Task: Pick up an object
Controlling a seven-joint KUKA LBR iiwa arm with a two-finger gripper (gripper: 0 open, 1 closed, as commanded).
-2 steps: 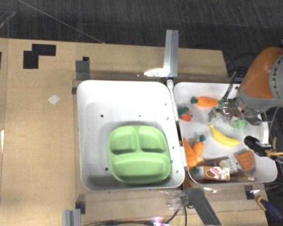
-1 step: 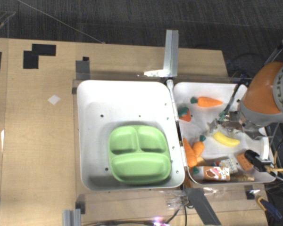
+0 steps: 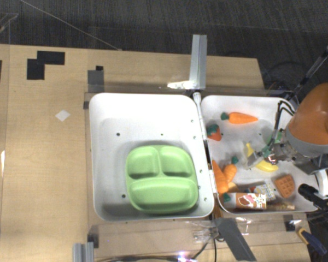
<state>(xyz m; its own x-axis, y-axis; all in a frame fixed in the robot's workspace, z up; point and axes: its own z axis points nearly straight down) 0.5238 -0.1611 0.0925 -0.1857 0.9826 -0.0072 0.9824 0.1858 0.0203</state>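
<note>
The right bin [image 3: 210,107] holds several toy foods. An orange carrot [image 3: 241,118] lies near its back wall, and a small red and green piece [image 3: 213,133] sits at the left wall. Two orange carrots [image 3: 224,177] lie at the front left. A brown bottle [image 3: 250,201] lies along the front wall, with a waffle [image 3: 285,185] to its right. A yellow banana [image 3: 266,167] rests mid-bin. My gripper [image 3: 264,154] is down low in this bin, right over the banana's left end. Whether it touches the banana is hidden by the wrist.
A green divided plate [image 3: 161,178] lies in the left bin [image 3: 106,124]. The arm's orange band [image 3: 316,119] overhangs the right bin's right side. A metal post [image 3: 198,59] stands behind the wall between the bins.
</note>
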